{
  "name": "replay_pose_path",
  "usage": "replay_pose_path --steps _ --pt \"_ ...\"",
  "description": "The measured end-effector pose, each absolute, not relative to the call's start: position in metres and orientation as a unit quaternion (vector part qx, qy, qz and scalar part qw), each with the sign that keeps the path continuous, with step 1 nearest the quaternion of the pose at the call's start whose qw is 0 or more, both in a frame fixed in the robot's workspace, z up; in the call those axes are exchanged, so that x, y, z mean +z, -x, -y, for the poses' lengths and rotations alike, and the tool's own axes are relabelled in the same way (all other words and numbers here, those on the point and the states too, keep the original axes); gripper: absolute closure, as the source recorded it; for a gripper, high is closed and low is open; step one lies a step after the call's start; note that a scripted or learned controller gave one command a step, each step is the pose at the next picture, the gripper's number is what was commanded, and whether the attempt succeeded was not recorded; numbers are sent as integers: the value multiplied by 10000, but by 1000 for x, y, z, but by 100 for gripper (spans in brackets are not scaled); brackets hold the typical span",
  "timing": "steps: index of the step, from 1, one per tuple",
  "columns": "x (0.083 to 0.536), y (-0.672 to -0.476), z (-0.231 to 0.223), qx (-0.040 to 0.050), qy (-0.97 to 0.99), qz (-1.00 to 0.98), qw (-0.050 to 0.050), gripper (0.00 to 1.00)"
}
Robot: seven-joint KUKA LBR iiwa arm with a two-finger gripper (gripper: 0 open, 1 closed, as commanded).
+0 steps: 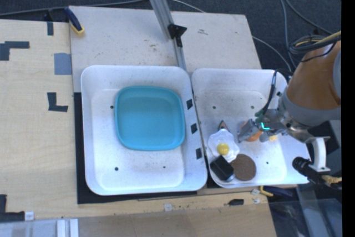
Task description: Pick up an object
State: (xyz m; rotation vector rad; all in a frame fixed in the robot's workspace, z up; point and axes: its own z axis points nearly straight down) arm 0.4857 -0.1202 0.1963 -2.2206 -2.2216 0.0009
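Note:
My gripper (250,131) reaches into the right bin (233,83) from the right, low over its middle. Something small and orange (253,137) shows just beneath it, but I cannot tell whether it is held. Left of the gripper lies a white fried-egg toy with a yellow yolk (223,145). A small dark pointed piece (222,125) sits just above the egg. A brown round disc (243,167) and a black block (221,167) lie near the bin's front edge.
The left bin (100,119) holds a turquoise square plate (150,117). A grey metal pole (161,3) slants down from the top to the seam between the bins. Cables run across the dark floor behind the bench.

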Motion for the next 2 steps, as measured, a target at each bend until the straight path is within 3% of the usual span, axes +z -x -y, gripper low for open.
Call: replay_pose_path --steps 1,2 --pt "196 -486 120 3 7069 7073 3 0" --pt "153 -487 116 14 7068 7074 20 0"
